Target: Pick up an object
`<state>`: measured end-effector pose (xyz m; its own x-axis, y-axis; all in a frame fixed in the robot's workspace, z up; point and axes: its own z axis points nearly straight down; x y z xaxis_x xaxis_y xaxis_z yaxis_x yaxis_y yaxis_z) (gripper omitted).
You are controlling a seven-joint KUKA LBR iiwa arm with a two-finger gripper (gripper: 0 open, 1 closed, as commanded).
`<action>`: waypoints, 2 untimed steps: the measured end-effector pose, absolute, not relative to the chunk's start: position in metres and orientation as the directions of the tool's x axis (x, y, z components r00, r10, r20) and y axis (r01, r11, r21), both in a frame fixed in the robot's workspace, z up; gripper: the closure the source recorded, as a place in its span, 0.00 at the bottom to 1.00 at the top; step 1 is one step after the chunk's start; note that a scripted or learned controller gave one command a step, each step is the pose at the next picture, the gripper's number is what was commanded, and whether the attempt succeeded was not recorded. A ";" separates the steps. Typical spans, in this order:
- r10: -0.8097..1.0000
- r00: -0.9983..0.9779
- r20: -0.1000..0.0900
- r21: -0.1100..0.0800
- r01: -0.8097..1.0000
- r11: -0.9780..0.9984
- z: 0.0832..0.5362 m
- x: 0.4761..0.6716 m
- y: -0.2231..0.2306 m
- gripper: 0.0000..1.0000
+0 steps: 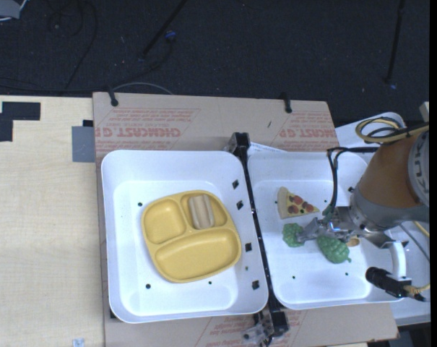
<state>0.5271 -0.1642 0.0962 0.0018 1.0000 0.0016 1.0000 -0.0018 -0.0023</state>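
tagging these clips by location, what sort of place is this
Probably a robotics lab bench: two white bins sit on cardboard, toy food like a pizza slice lies inside, and cables trail across dark floor behind.

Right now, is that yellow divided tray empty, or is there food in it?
Not empty. The yellow tray in the left bin holds one tan, bun-like item in its upper right compartment; its other two compartments are bare.

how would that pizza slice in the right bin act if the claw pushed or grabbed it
The pizza slice looks like a small moulded toy, so probably stiff and light. It lies flat on the smooth bin floor, so a push would likely slide it, not roll it. Its thin wedge shape may be awkward to pinch.
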 end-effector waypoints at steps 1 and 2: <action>1.000 0.003 0.005 0.000 1.000 -0.003 0.110 0.528 -0.164 1.00; 1.000 -0.002 0.000 0.000 1.000 0.002 0.155 0.526 -0.157 1.00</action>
